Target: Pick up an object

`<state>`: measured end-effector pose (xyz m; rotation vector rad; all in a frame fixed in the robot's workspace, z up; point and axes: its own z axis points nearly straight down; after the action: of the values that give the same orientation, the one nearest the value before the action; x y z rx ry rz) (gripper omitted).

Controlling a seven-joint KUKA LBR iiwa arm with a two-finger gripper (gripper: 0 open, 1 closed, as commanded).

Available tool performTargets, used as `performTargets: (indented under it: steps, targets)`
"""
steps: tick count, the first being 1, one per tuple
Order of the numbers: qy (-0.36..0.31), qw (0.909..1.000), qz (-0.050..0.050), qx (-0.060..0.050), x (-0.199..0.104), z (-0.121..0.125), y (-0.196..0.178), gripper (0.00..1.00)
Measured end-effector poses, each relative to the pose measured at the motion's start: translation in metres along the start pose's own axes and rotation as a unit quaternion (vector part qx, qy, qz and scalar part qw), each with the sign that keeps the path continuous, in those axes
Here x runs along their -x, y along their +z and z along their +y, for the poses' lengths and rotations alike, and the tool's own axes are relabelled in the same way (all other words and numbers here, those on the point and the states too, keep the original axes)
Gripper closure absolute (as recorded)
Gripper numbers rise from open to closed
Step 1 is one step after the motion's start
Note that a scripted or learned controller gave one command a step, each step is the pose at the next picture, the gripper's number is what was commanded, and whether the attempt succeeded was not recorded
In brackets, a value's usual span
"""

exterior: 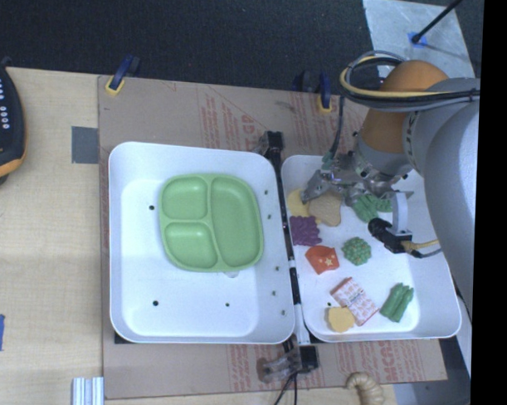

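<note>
A: Where are the pickable things?
B: In the right bin (pixel 432 328): a tan cookie shape (pixel 325 211), purple grapes (pixel 304 231), a red piece (pixel 322 259), a green broccoli (pixel 357 250), a striped packet (pixel 354 300), a yellow piece (pixel 341 319) and a green vegetable (pixel 397 300).
A: And the claw (pixel 335 185)?
B: Low at the bin's far end, just above the cookie; whether it's spread or closed, I can't tell.
A: The left bin (pixel 134 301)?
B: It holds a green divided plate (pixel 211 222).

Pale wooden bench (pixel 44 257); dark floor (pixel 201 30) beyond it.
</note>
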<state>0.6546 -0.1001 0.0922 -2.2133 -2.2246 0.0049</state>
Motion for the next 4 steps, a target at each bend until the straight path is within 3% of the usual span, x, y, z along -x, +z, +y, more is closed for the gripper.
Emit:
performTargets:
  steps: [2, 4]
  targets:
    - [0.000, 1.0000, 0.000, 0.000, -0.008, 0.002, 0.000, 0.00]
    - [0.002, 1.0000, -0.001, 0.002, 0.020, 0.002, 0.000, 0.00]
